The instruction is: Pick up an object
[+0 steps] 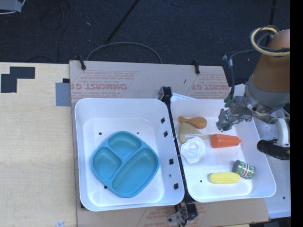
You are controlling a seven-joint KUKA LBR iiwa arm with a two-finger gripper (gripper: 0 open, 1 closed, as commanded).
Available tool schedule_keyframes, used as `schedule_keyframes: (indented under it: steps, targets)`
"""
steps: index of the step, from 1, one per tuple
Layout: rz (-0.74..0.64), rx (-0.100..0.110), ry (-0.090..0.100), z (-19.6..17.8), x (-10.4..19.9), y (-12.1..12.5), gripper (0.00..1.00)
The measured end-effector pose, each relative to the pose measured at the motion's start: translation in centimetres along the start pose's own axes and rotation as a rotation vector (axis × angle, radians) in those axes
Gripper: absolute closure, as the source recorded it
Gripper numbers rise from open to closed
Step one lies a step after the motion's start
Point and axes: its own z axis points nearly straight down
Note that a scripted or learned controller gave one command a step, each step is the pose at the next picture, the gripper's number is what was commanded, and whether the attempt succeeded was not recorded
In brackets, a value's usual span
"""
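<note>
The arm [272,74] ran off the frame at three o'clock. The end effector [226,119] was too small and dark to read. The can [244,169] label was illegible.

Blue plate [125,163], orange carrot [225,140], yellow corn [224,178].

We see dark carpeted floor [142,22] across top, black cables [124,45] looping over it. Pale wood bench top [33,150] fills left side, dark grey patches [19,77] near its upper edge. We note brown cardboard sheet [142,82] with reversed red print lying on bench. Light even, soft shadows, no glare.
</note>
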Motion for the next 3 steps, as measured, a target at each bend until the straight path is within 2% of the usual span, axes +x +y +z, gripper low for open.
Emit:
schedule_keyframes:
  steps: [1,3]
  targets:
    - [0.001,0.001,-0.001,0.2,4.6,0.6,1.0]
    - [0.001,0.001,-0.003,2.4,16.0,3.0,1.0]
